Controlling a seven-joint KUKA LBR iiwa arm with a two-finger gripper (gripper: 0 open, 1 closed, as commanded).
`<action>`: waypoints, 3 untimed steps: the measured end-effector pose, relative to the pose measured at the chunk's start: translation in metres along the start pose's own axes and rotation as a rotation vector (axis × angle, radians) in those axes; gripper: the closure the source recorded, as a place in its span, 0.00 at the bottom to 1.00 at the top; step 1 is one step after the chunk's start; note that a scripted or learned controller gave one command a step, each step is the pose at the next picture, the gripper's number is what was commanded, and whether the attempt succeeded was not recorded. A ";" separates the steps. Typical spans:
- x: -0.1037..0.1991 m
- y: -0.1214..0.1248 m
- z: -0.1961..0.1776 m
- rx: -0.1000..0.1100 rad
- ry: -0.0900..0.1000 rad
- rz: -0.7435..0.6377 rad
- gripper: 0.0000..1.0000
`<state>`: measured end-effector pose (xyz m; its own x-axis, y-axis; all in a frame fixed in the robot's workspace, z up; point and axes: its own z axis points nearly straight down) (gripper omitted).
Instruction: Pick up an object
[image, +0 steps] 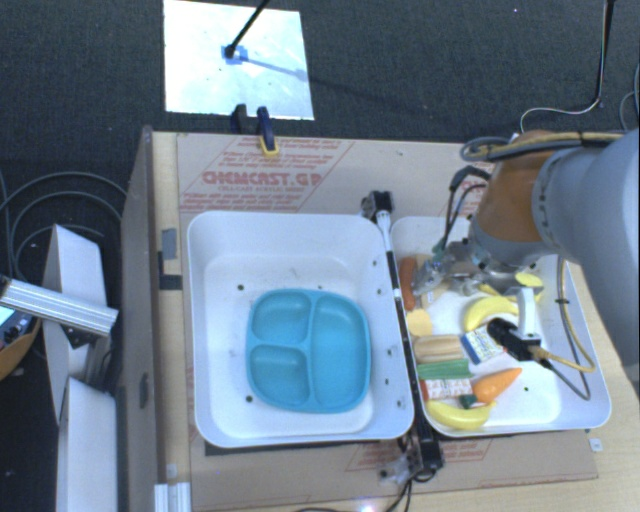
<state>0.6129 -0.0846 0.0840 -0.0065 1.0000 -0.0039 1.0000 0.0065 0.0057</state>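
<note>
Dark carpet surrounds a cardboard-covered bench (300, 170) that you see from above at a slant, with two shallow white bins side by side on it. In the left bin (225, 270) lies a blue divided plate (305, 350), flat and alone. The right bin (580, 405) holds a jumble of toy food: a yellow banana (487, 310) near the middle, a second yellow banana (458, 414) at the near edge, an orange carrot (497, 383) just above it, a green stick (444, 369) and a tan bread-like piece (438, 348) along the left wall.

Your grey arm with its orange band (510, 195) reaches in from the right, and the gripper (440, 272) sits low over the far left part of the right bin, among the items there. You cannot tell from this angle whether it is released or clenched, or whether anything sits in it.

These pieces look like light, stiff, smooth plastic, likely slippery. The carrot lies fairly apart; taking it across its thick middle seems the safest hold.
</note>
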 end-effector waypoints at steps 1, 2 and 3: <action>-0.008 0.050 0.001 0.044 -0.006 -0.001 0.00; -0.008 0.050 -0.009 0.034 -0.005 0.002 1.00; 0.058 0.024 -0.106 -0.002 0.007 -0.004 1.00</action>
